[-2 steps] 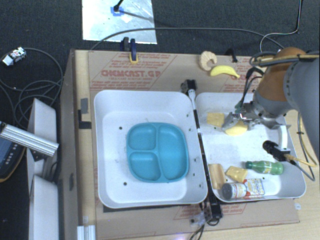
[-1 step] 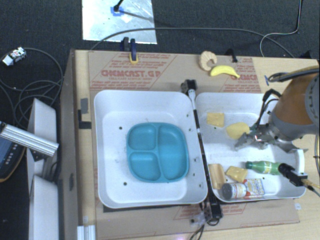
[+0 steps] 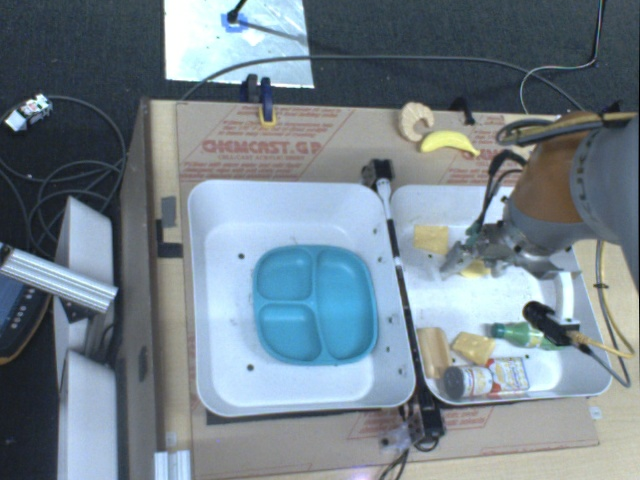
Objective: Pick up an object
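claw low in right bin, grip state unclear | yellow block just up-left, lying flat, long axis across | bare floor left of claw, divider wall beyond | bottle, can below-right

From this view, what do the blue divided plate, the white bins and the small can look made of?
Blue divided plate: likely moulded plastic, one even colour with a soft sheen and rounded compartment walls. Two shallow white bins: probably thin formed plastic, smooth with rounded corners and faint gloss. Small can with a printed label: seemingly metal, with a dull grey end, under what looks like a paper wrap.
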Robot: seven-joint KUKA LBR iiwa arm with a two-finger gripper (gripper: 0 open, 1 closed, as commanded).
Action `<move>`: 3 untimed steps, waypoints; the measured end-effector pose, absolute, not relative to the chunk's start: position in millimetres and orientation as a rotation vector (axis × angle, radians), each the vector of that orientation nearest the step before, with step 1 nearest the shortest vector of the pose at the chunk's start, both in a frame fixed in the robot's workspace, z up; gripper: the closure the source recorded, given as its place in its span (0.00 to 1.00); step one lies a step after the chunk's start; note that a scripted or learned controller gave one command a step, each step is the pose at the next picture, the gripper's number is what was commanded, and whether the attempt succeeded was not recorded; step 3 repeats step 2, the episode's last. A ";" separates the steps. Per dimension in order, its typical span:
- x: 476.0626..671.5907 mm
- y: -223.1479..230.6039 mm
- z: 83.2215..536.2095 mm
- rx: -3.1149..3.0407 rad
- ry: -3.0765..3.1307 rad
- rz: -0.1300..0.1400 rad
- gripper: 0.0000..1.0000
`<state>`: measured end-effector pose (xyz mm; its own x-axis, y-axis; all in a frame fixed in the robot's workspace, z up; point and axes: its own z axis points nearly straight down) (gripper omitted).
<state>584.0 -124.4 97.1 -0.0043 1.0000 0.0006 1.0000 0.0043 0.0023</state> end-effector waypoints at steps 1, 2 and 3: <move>624.5 -156.6 84.7 2.216 2.224 0.002 0.00; 626.1 -156.5 96.8 2.208 2.225 0.005 1.00; 626.1 -156.5 96.8 2.208 2.225 0.005 1.00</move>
